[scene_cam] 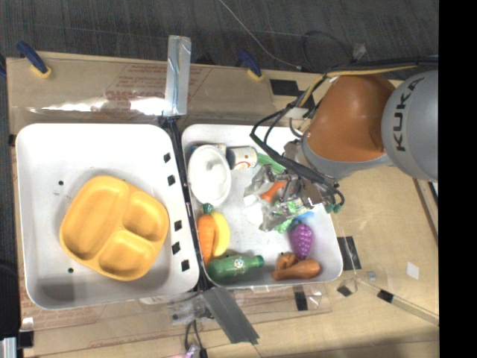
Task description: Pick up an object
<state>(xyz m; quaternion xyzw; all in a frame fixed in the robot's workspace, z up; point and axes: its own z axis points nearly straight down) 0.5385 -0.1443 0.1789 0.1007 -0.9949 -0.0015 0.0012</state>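
My gripper [277,197] reaches down into the right bin [238,237] from the right, its metal fingers among the toys near the bin's middle. An orange piece [273,190] and a green piece [287,220] lie right at the fingers; whether either is gripped cannot be made out. Around them lie a white bowl [209,172], a small can [242,157], a carrot [206,234] beside a yellow banana [220,233], a green bottle [235,266], purple grapes [301,239] and a brown sausage-like toy [297,268].
The left bin [37,200] holds a yellow divided plate [114,226]. Black cables [279,118] loop off the wrist above the right bin's far edge. A taped divider [177,73] runs between the bins.
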